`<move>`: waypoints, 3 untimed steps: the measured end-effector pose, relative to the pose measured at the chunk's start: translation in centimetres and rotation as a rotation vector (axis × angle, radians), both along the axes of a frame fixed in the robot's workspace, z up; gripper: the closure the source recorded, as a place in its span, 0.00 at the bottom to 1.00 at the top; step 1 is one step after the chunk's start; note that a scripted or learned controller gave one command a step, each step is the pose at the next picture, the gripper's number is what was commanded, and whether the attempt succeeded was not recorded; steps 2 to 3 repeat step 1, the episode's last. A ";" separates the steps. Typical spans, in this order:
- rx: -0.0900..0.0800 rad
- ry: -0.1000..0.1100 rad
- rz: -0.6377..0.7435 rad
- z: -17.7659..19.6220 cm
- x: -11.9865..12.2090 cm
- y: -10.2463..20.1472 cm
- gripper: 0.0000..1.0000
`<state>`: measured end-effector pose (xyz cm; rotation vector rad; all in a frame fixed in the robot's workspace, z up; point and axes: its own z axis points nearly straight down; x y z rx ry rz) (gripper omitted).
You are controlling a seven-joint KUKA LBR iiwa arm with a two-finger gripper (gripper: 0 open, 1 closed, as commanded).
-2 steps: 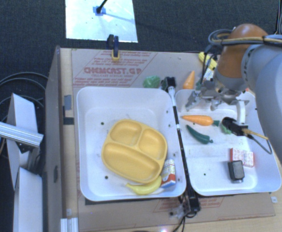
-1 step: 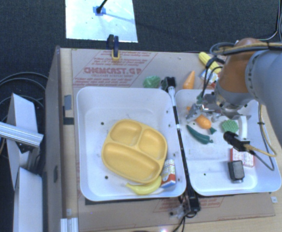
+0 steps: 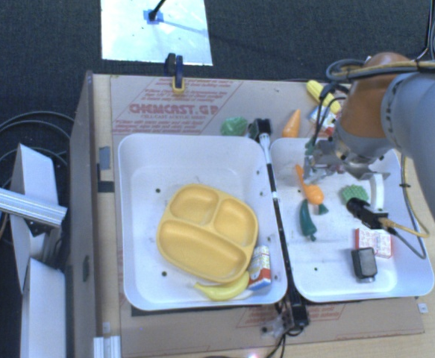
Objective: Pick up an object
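Cardboard-covered surface (image 3: 202, 99) carries two white bins, and over the right bin (image 3: 407, 274) the gripper (image 3: 320, 164) hovers near a toy carrot (image 3: 311, 189), its fingers' spread seemingly impossible to tell.

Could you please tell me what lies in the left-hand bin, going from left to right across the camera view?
Yellow divided plate → banana → small carton, tucked against the plate's right side.

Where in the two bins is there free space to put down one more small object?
Left bin: bare floor along its far and left sides, around the yellow divided plate. The near right corner is crowded by the banana and small carton.
Right bin: bare near-left floor, between the green pepper and black block. Its far part is crowded under the gripper.
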<state>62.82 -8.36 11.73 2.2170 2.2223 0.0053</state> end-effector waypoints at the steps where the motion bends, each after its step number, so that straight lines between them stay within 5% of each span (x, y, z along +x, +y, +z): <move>1: 0.000 0.001 0.000 -0.1 0.0 0.0 0.00; 3: 0.000 0.001 0.000 -0.1 0.0 0.0 0.00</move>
